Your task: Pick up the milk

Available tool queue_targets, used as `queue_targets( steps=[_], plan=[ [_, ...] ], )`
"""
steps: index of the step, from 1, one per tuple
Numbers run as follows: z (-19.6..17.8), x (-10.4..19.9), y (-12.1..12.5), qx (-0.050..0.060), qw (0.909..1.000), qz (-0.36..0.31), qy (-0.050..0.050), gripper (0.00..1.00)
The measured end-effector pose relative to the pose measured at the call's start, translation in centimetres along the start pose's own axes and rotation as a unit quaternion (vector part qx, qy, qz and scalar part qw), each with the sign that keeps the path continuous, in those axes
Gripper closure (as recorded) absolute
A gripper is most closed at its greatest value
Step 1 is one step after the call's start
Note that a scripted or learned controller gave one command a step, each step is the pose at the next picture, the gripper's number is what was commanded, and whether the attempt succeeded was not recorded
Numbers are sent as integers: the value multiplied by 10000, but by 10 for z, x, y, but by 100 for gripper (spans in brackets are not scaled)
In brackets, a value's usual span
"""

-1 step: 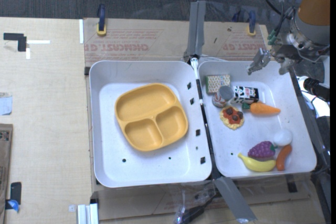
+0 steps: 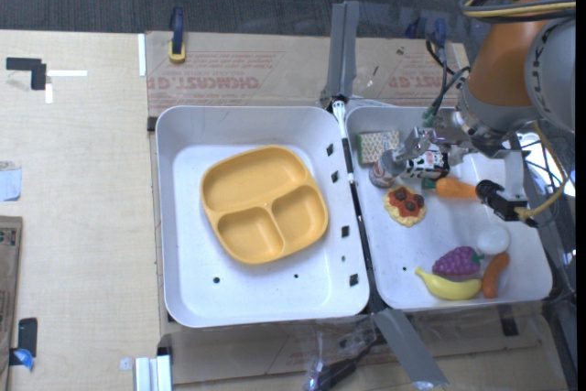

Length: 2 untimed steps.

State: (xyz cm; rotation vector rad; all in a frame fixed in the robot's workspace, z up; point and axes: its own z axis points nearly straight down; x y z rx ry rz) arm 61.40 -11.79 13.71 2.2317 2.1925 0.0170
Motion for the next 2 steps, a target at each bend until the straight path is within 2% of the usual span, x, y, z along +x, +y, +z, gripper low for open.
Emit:
queue_targets(
  steps=[1,2],
  plan=[
    [29,-53,30,-54,9973,-737,2,0],
    [29,-4,6,-64,9984,-568,-53,0]
  ],
)
